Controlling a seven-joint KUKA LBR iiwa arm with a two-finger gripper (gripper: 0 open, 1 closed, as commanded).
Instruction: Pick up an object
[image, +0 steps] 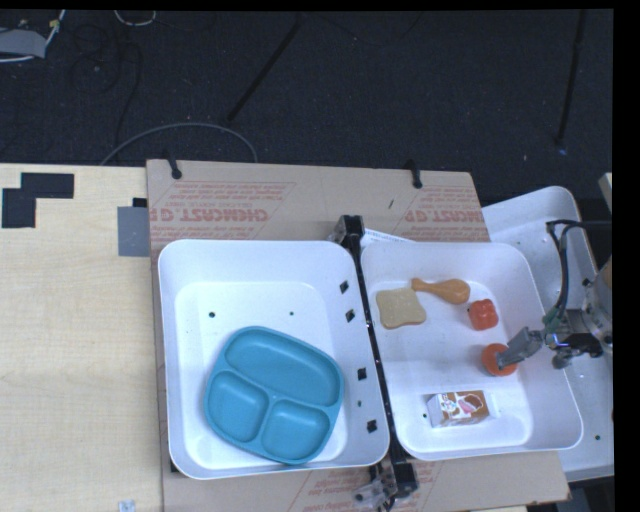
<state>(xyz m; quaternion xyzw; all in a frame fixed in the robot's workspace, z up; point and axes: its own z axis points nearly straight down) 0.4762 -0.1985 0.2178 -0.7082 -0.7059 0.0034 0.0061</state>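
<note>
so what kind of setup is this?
Likely a robot pick-and-place test bench: two white bins clipped onto cardboard, toy food like the drumstick, a blue divided tray, cables on the floor.

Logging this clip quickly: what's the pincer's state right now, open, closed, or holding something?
Pincer: cannot be told whether open or closed; it is at the round orange-red toy piece in the right white bin, with no grasp visible.

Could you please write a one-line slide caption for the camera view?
Gripper reaches an orange object in the right bin; blue tray fills the left.
</note>
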